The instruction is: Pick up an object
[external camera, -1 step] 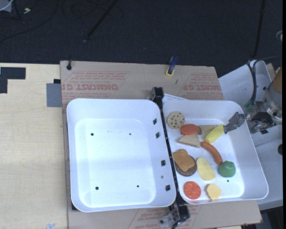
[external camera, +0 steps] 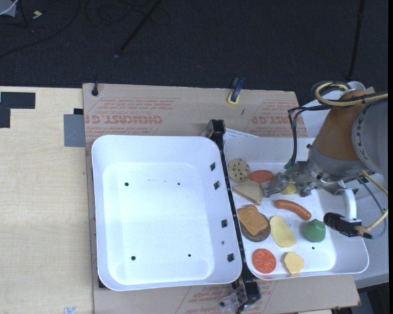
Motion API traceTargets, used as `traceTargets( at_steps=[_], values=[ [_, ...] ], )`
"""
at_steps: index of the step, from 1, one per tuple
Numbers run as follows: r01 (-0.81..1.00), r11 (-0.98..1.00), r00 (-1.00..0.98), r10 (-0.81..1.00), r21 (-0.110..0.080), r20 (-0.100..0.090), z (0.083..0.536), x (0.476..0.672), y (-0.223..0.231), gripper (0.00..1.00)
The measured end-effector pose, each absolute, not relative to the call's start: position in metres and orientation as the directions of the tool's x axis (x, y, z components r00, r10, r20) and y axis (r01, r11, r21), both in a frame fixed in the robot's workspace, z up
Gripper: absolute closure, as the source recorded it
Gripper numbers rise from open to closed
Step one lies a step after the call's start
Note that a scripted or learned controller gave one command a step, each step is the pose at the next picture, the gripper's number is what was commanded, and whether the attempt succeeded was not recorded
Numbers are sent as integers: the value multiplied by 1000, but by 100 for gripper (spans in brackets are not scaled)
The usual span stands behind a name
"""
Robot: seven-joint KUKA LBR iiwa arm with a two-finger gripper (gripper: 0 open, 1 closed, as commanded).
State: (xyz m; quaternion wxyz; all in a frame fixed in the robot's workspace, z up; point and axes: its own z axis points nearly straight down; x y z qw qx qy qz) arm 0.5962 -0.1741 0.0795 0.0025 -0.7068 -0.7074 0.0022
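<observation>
The right bin (external camera: 354, 261) holds several toy foods: a round cookie (external camera: 238, 170), a red oval piece (external camera: 261, 175), a tan bread wedge (external camera: 249, 191), an orange sausage (external camera: 293, 208), a brown burger (external camera: 253, 221), a pale yellow lump (external camera: 282, 231), a green pepper (external camera: 314, 230), a red tomato slice (external camera: 264, 260) and a small yellow piece (external camera: 293, 262). My gripper (external camera: 280, 188) is low in the bin's upper middle, just right of the bread wedge and above the sausage. A small yellow bit (external camera: 289, 189) shows at its tip; whether it is gripped is unclear.
The left bin (external camera: 101, 175) lies beside the right one, with a black divider (external camera: 226, 201) between them. Both rest on cardboard (external camera: 150, 110) on a wooden bench. The grey and orange arm (external camera: 344, 136) comes in over the right bin's far right corner.
</observation>
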Motion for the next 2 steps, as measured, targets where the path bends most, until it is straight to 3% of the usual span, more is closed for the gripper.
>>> traceTargets(
  at_steps=[1,2],
  values=[
    [1000,-3,3,1000,-7,2,96,596,-176,100],
    [1000,5,-5,1000,-2,2,86,645,-123,100]
  ],
)
